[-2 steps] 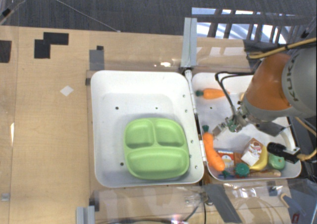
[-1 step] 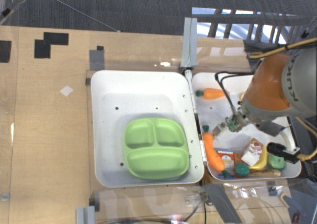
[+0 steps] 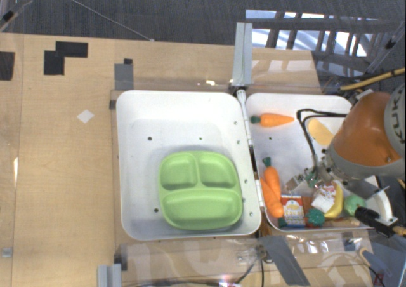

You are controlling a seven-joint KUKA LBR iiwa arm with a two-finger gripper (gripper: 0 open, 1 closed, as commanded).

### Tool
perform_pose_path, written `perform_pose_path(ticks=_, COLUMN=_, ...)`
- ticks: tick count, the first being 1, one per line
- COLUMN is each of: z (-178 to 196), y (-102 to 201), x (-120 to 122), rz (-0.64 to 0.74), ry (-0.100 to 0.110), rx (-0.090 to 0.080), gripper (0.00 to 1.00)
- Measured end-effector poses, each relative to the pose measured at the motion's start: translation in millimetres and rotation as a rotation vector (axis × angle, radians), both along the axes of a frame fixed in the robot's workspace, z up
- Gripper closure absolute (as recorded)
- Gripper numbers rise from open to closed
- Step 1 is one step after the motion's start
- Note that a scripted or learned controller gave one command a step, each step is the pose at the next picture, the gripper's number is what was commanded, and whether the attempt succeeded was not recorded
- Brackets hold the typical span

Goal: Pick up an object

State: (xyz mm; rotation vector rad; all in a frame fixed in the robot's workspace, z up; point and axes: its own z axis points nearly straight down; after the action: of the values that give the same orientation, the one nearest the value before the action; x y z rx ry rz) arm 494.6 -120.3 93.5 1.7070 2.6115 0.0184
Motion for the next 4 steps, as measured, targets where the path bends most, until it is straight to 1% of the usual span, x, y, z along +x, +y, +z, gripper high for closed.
perform_pose_path(ticks=1, z=33, y=15, x=45, rz=0.161, ry=0.019, rx=0.0, gripper=0.0)
perform_pose_path(ticks=2, z=-1, y=25, x=90, rz=0.327, ry=0.01, rx=-0.006, gripper=0.0)
perform_pose_path(ticks=3, z=123, y=50, x=83, rz=0.44, ry=0.015, rx=-0.006, gripper=0.0)
perform_pose_path(ticks=4, z=29, y=26, x=68, rz=0.283, ry=0.02, rx=-0.002, gripper=0.0)
